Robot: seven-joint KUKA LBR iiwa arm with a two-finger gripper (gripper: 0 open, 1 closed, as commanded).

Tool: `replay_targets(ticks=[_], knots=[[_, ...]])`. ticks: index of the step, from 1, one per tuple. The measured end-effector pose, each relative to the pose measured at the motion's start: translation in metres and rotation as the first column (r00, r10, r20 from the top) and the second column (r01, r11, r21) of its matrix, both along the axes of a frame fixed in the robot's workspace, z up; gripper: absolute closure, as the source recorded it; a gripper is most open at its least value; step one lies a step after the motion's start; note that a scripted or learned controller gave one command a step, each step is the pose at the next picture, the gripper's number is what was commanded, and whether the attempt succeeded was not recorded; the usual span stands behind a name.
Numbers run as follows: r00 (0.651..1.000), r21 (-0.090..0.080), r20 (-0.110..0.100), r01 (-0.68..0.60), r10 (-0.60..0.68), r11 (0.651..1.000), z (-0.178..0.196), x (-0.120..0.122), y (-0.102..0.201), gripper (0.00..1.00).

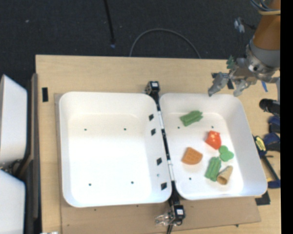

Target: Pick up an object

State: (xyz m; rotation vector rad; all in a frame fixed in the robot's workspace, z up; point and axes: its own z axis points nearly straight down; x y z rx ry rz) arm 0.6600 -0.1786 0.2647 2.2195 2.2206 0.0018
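The right bin [237, 112] holds several small toys: a green ridged piece [191, 118] near its back, a red piece [213, 139], an orange wedge [192, 156], a small green blob [226, 153], a long green piece [213, 169] and a tan cone-like piece [224, 175]. My gripper [226, 86] hangs above the bin's back right corner, higher than all the toys. Its two fingers are spread, and I see nothing between them.
The left bin [71, 145] sits beside the right one, joined along a black-clipped seam [161, 145]. Blue and yellow tools [269, 140] lie on the bench at the right edge. White boxes [10, 130] stand at the far left.
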Motion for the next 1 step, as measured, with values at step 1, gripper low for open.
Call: replay_targets(ticks=[1], knots=[[1.0, 0.002, -0.011, -0.003, 0.003, 1.0, -0.1448, 0.0135, 0.0208, 0.0]])
